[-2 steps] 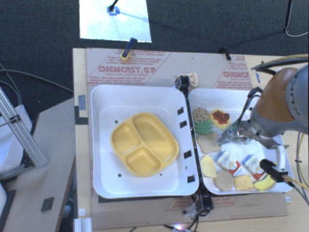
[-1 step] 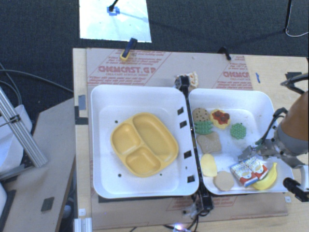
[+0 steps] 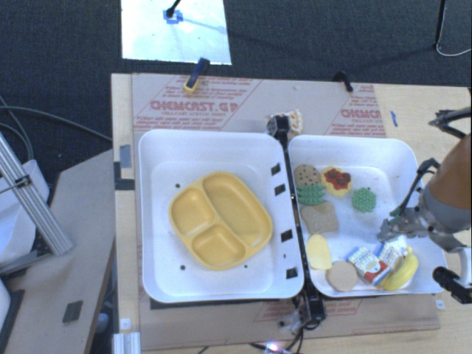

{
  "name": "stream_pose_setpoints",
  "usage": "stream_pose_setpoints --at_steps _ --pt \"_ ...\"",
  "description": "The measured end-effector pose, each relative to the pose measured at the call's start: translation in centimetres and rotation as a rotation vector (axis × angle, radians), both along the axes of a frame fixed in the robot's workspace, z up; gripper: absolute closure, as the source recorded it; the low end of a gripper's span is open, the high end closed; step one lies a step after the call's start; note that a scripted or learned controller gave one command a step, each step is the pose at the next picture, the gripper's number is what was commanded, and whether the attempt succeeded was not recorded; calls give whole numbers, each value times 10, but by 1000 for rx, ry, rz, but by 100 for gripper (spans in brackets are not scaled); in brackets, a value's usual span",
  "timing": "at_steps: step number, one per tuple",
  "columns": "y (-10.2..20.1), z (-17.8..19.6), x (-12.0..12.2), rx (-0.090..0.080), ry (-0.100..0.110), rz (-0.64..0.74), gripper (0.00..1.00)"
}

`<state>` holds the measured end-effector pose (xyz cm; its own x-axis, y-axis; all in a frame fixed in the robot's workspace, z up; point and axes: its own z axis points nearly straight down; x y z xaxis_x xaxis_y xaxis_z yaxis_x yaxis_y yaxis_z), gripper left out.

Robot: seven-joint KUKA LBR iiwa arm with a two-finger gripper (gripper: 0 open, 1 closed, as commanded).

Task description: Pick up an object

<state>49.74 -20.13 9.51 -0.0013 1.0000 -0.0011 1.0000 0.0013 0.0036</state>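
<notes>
The right bin (image 3: 404, 153) holds several toy foods: a chocolate-chip cookie (image 3: 307, 175), a red-and-yellow pizza piece (image 3: 337, 181), a green leafy piece (image 3: 311, 195), a round green piece (image 3: 363, 199), a tan bread slice (image 3: 319, 217), a pale yellow piece (image 3: 319, 251), a round tan biscuit (image 3: 342, 275), a small white, blue and red carton (image 3: 365, 262) and a banana (image 3: 402, 271). My gripper (image 3: 393, 231) reaches in from the right and hangs low over the bin's right side, just above a second small carton (image 3: 392, 255) and the banana. Nothing visibly sits in it.
A yellow three-part tray (image 3: 220, 220) lies in the left bin (image 3: 155, 161). A black divider with clips (image 3: 287, 190) separates the two bins. The grey arm with its orange band (image 3: 451, 190) covers the right bin's far right edge.
</notes>
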Motion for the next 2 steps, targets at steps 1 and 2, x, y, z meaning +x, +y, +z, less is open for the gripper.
stream_pose_setpoints --at_steps 1,2 --pt "0 0 0 0 0 0 0" --pt "-5 23 47 -2 -3 4 0"
